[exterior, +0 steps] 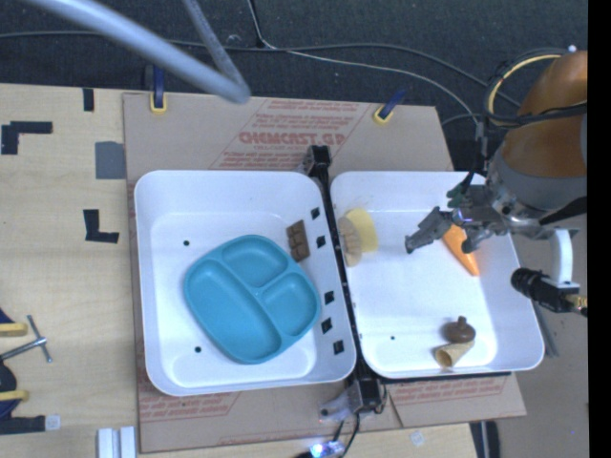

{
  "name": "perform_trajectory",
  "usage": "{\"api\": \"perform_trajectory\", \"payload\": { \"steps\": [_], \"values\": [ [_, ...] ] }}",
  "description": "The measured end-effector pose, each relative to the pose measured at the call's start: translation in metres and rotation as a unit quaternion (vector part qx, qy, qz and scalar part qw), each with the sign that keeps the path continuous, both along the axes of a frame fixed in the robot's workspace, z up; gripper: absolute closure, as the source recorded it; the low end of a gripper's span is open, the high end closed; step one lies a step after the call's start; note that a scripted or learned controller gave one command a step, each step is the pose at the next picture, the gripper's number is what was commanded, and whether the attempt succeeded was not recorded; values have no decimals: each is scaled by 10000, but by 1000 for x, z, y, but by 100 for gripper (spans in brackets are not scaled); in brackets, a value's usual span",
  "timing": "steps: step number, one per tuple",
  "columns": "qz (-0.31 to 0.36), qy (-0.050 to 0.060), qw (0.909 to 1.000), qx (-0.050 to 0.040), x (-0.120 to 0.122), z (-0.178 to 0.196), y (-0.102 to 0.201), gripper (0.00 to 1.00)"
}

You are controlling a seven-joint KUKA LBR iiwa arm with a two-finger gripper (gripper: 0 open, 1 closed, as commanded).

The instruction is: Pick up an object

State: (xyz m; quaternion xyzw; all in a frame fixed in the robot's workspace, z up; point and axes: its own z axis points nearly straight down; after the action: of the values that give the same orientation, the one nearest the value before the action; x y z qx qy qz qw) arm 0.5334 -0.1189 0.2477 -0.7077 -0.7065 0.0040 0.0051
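Note:
My gripper (443, 239) hangs over the right bin (516, 351), toward its upper right, and is open, with one dark finger (420, 238) stretched out to the left. An orange carrot-like piece (464, 255) lies on the bin floor beside the other finger, partly hidden by the wrist; nothing is held. A pale yellow object (361, 232) rests against the bin's left wall. A brown-topped cone (456, 340) lies near the front of the same bin.
The left bin (162, 198) holds a blue divided plate (250, 297) and a small brown block (299, 241) by the divider. A black divider strip (329, 256) separates the bins. Cables run across the dark area behind.

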Motion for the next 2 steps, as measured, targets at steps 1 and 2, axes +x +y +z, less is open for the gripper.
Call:
{"api": "perform_trajectory", "payload": {
  "steps": [1, 2],
  "values": [
    [16, -56, 10000, -8, 2, 6, 0, 0],
    [17, -29, 10000, -3, 1, -54, 10, 0]
  ]
}}
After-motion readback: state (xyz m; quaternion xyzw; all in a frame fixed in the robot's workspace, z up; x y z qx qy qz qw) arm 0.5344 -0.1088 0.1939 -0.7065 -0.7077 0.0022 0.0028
